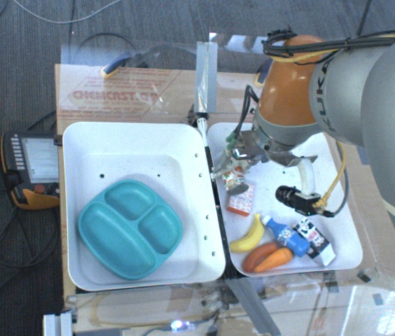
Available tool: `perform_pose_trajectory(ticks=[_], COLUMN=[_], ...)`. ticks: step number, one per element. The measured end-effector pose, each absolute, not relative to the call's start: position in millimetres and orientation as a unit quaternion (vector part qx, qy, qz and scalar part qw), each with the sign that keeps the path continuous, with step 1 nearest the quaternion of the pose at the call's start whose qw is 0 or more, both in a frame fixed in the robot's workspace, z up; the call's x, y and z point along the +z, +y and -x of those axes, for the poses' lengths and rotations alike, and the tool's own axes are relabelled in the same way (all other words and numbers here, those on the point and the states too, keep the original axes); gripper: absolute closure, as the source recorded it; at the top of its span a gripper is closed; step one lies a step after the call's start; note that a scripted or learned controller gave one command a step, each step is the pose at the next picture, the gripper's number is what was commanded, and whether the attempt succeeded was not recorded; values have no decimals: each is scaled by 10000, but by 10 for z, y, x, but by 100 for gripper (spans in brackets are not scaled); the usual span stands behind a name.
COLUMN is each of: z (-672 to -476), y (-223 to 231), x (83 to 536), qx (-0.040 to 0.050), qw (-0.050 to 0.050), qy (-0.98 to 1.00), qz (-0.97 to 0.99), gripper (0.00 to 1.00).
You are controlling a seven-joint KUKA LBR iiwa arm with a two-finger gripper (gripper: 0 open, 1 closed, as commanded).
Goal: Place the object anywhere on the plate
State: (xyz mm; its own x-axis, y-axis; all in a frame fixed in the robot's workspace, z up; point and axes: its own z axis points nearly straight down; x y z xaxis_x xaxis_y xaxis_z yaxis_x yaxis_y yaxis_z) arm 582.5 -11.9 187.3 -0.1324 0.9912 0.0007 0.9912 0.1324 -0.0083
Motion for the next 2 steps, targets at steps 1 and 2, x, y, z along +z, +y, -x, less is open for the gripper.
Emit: perform_pose_trajectory(ticks=[1,2], z=[-5450,-5255], y=[823,1305], x=[2204,1887], qx=[33,36], qw=[23,28], qy=[-7571,-8011], qz=[6533,5986], gripper=[100,100])
